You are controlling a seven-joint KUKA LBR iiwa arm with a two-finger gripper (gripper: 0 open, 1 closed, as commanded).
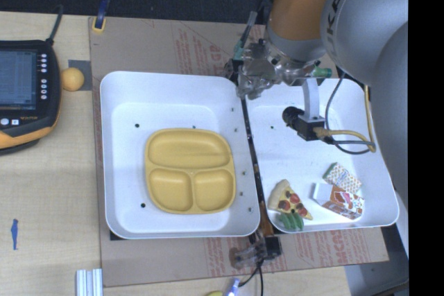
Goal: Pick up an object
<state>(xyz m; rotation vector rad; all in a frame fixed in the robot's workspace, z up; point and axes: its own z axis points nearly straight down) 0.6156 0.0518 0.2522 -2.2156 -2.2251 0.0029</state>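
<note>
Two white bins [111,149] on bench; gripper [253,83] state unclear; toy pizza slice [288,199] well below it, light, rigid; pinch across edges.

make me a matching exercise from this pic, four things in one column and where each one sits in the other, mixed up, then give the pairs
Things:
1. yellow divided tray
2. toy pizza slice
3. teach pendant
4. yellow ball

Places:
A. near edge of the right bin, beside a small patterned packet
B. on the bench at the far left of the view
C. middle of the left bin
D. on the bench between the pendant and the left bin

Pairs: 1-C, 2-A, 3-B, 4-D
</note>
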